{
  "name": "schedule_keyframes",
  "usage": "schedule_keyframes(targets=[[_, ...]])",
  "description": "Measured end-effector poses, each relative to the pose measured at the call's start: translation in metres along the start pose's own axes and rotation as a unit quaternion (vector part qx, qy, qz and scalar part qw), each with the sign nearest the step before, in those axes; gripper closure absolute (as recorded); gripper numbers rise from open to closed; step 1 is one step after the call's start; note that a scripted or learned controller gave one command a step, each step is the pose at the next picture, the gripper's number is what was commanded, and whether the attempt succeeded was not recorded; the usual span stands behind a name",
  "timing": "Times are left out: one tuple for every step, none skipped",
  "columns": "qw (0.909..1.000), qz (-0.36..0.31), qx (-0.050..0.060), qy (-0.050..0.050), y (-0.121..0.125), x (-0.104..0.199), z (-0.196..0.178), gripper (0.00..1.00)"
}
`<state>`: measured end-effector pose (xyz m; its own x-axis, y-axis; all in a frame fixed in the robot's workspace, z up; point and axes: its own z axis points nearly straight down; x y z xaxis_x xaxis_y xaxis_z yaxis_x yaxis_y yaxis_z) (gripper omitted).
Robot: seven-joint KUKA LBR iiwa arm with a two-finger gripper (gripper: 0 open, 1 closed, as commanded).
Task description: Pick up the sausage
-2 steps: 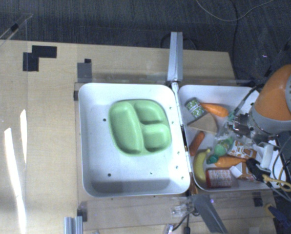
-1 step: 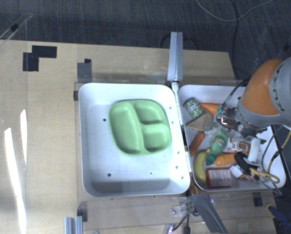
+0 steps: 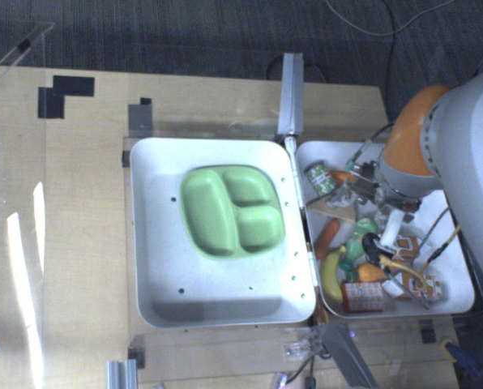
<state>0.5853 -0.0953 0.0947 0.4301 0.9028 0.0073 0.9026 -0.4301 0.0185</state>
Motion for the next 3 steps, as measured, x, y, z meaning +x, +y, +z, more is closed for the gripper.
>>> schedule_keyframes(targets=[[1.0000, -0.001, 0.007, -0.003, -0.021, -0.011, -0.029, 0.00], [0.9971, 0.076, -0.004, 0.002, -0.017, 0.005, -0.002, 0.00], [0.9974, 0.072, -0.010, 0.001, -0.014, 0.005, -0.017, 1.00]])
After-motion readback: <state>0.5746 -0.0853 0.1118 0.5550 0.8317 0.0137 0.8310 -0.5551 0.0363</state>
